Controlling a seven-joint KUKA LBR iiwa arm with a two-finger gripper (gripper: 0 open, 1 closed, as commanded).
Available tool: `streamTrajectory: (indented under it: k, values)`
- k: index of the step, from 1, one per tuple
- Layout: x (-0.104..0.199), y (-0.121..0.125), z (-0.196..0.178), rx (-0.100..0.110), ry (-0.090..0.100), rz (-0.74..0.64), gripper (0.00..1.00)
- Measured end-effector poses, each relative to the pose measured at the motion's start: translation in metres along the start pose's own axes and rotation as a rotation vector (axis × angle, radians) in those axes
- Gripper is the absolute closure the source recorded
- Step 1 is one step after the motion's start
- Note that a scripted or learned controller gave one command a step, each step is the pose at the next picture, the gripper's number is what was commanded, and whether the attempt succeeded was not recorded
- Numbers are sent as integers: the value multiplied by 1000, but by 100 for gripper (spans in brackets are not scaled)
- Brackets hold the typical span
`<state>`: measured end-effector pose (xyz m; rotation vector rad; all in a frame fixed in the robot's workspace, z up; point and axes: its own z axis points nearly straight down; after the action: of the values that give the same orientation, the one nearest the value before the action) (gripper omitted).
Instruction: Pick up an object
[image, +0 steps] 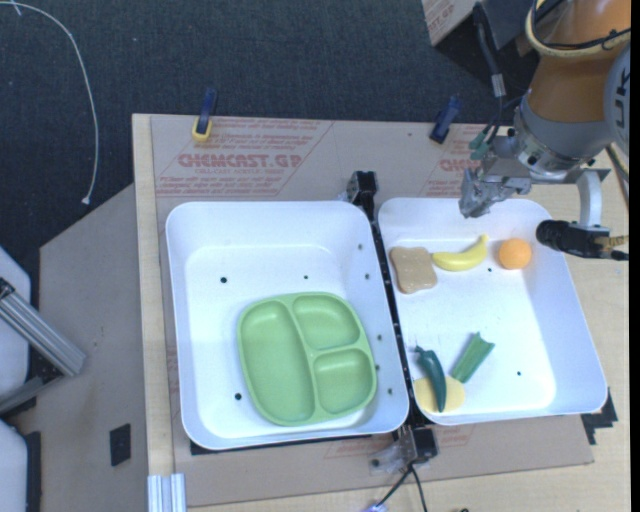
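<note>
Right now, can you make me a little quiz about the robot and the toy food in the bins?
1. True or false: the green tray lies in the right bin.
2. Which toy lies nearest the gripper? A) banana B) orange C) corn
3. Fill in: the bread slice lies just to the ____ of the banana in the camera view.

Key
1. False. It lies in the left bin.
2. A, the banana.
3. Left.
</note>
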<state>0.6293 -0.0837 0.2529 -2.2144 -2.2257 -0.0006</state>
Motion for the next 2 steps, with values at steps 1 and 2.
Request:
streamTrajectory:
  k: [1,2]
  values:
    - [43,-5,3,1,0,1,100]
    - [101,-1,17,2,1,-1,100]
